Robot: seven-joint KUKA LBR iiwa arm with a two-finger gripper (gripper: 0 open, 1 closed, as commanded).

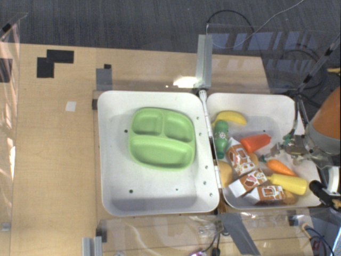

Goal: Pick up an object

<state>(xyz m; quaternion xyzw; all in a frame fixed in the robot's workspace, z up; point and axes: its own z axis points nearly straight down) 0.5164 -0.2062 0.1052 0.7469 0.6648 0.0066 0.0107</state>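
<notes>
The right bin [282, 104] holds a heap of toy food: a yellow banana [230, 117], a green bottle [220, 133], a red-orange piece [256, 142], an orange carrot [281, 167], a yellow bottle [290, 184] and three brown-and-white snack packs [241, 159]. My gripper [282, 147] reaches in from the right and hangs low over the bin's right side. It is just right of the red-orange piece and above the carrot. I see nothing held in it.
A green divided plate [161, 138] lies in the left bin [112, 185]. The arm's orange band [327, 116] sits at the right edge over the bin wall. A metal post [204, 57] stands behind the bins' shared wall.
</notes>
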